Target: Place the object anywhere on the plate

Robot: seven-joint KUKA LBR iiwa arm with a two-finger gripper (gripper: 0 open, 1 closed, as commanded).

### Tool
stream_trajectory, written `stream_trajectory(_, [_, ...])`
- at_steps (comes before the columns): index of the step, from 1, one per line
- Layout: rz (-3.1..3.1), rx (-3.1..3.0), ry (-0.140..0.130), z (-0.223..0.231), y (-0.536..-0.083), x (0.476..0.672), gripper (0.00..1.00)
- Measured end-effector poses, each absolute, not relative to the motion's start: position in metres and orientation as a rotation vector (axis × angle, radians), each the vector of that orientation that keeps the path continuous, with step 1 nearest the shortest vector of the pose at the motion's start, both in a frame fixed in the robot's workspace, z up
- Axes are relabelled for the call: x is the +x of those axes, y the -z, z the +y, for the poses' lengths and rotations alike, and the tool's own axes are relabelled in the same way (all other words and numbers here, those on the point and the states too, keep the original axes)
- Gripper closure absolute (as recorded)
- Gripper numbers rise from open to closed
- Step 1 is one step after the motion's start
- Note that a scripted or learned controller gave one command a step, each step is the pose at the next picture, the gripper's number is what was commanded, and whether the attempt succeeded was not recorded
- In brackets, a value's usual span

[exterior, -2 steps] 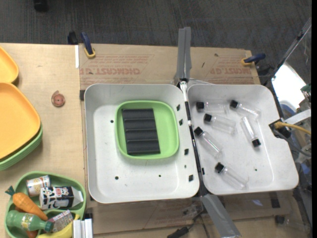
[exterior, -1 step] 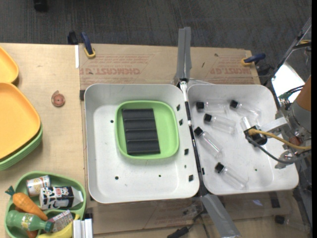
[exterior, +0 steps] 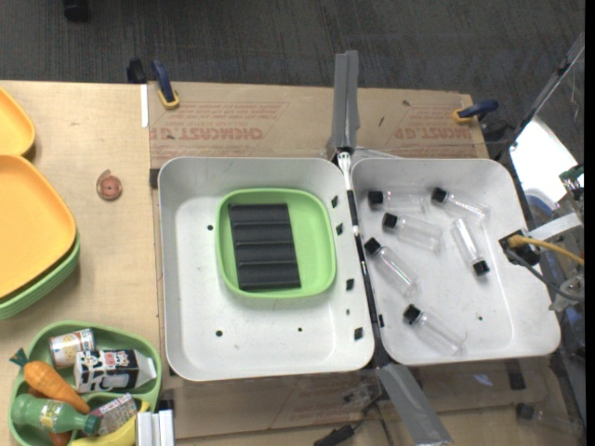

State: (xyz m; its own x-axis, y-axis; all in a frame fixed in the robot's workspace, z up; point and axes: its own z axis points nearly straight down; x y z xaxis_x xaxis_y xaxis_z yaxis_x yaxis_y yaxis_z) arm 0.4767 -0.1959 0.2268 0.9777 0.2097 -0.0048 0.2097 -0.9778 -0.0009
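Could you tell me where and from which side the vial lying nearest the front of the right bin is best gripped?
Probably the vial is best gripped mid-body, across its clear barrel, coming straight down from above. It lies flat and slanted on the right bin floor, black cap toward the upper left, apart from the others, so the jaws should straddle its narrow width.

Wooden bench with two white bins, cardboard.

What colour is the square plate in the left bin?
Light green, seen in the camera view: the plate carries dark ridged blocks.
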Motion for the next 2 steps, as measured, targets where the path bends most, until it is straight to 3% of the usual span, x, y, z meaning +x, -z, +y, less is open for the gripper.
stream_trajectory(1, [-0.317, -3.124, -0.009, -0.145, -0.210, 0.477, 0.00])
stream_trajectory(2, [-0.536, -3.095, -0.007, -0.223, -0.258, 0.477, 0.00])
